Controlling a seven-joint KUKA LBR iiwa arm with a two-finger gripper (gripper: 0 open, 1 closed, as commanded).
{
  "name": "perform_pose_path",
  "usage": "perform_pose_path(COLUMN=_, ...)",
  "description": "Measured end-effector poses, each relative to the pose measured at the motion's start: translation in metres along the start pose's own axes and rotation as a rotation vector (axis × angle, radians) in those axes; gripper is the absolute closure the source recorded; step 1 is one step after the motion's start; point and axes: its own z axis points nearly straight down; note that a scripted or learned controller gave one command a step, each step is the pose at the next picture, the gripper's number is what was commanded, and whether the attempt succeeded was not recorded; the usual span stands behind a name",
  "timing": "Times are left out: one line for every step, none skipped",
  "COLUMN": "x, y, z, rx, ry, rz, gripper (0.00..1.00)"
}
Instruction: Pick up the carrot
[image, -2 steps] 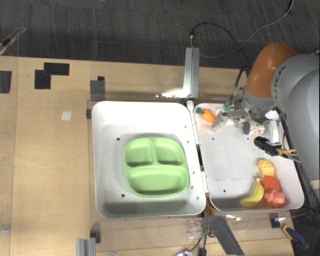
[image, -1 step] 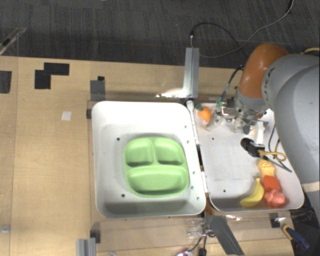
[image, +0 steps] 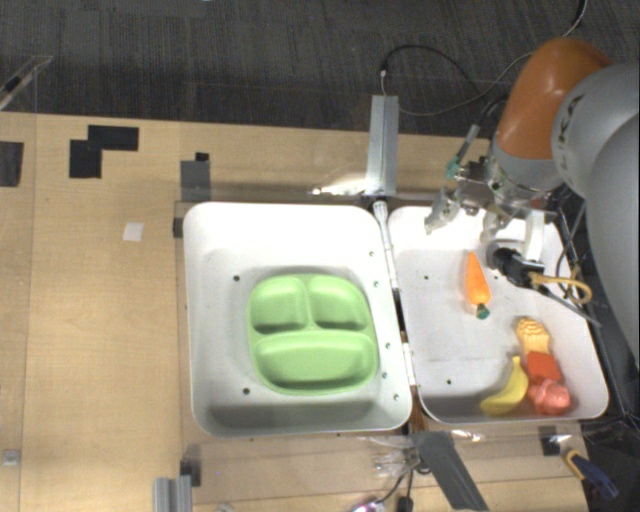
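The carrot (image: 477, 282) is orange with a small green tip. It lies in the right bin (image: 432, 330), pointing toward the near side, in the bin's far middle. My gripper (image: 465, 224) hangs over the far edge of that bin, just beyond the carrot's thick end and apart from it. Its fingers are spread, one (image: 439, 214) to the left and one (image: 492, 236) to the right, with nothing between them. The gripper is open.
A yellow banana (image: 505, 389), a pink-red toy (image: 549, 397), a red block (image: 543, 365) and a yellow-orange piece (image: 531, 333) crowd the right bin's near right corner. A green divided plate (image: 312, 332) sits in the left bin (image: 215, 300). Cables (image: 545, 280) run along the right bin's right rim.
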Motion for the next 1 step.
perform_pose_path(x=-0.0462, y=0.0201, z=0.0920, rx=0.001, ry=0.000, rz=-0.180, gripper=0.00)
